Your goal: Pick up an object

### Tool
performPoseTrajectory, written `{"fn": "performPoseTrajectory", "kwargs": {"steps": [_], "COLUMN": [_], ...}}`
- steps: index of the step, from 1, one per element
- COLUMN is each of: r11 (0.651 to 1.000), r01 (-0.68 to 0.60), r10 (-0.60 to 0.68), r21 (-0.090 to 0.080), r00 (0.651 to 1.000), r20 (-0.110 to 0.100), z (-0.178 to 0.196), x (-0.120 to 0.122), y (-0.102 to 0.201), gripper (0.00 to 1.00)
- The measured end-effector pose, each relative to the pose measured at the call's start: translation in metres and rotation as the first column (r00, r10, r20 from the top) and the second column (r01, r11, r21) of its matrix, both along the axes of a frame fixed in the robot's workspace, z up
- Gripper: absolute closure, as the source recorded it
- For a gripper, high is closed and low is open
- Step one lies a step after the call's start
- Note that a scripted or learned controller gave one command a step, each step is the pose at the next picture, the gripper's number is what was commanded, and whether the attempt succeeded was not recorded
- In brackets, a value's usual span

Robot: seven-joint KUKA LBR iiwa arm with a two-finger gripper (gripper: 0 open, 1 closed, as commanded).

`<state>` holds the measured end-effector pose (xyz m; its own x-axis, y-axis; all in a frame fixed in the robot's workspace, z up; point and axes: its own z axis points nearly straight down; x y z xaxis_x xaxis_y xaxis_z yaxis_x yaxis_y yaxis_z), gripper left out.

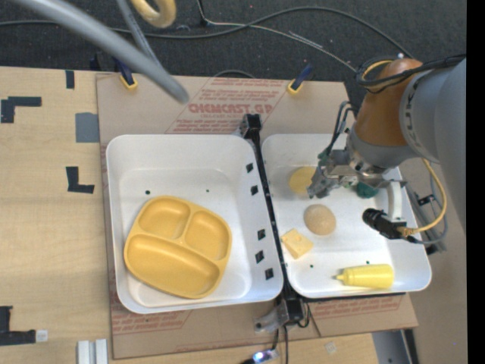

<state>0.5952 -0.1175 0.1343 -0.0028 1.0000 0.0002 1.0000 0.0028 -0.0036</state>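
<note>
Four small items in right bin (pixel 409 279). Hand (pixel 322 186) low over pale yellow disc (pixel 301 178), grip state unclear. Round tan piece (pixel 320 220) just below hand: probably light, rigid, smooth; pinch across widest middle.
</note>
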Motion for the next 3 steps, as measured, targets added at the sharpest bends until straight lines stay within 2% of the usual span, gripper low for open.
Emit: {"fn": "performPoseTrajectory", "kwargs": {"steps": [1,2,3], "r11": [1.000,1.000,1.000], "r01": [0.001,0.000,0.001], "r10": [-0.001,0.000,-0.001], "r21": [0.000,-0.001,0.000], "r00": [1.000,1.000,1.000], "r20": [0.005,0.007,0.006], "z": [0.044,0.103,0.135], "x": [-0.006,-0.005,-0.004], "y": [0.001,0.010,0.011], "gripper": [1.00,1.00,1.00]}}
